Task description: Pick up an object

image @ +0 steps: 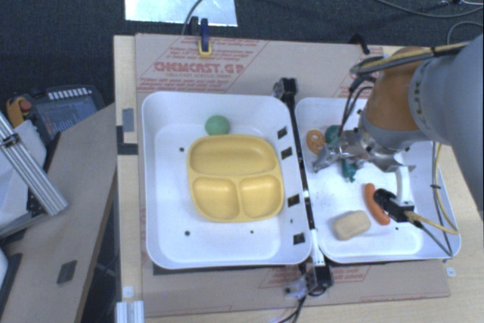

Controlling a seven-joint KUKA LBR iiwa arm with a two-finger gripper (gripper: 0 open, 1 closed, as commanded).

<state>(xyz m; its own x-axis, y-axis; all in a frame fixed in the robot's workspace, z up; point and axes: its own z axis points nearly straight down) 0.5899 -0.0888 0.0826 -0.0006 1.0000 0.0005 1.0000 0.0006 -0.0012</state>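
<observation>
Two white bins sat side by side on your bench: the left bin [162, 185] held a yellow tray [233, 178] and green ball [218, 125], while your gripper [338, 157], its grip hidden, hung in the right bin [435, 238] above an orange ring [315, 141], with a carrot [375, 203] and tan block [352, 225] nearer its front edge.

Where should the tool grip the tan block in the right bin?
Grip the tan block across its short sides, coming straight down from above. It lies flat on the right bin floor, its long axis roughly left-right, with bare floor in front and behind. Mind the orange piece close on its upper right.
</observation>
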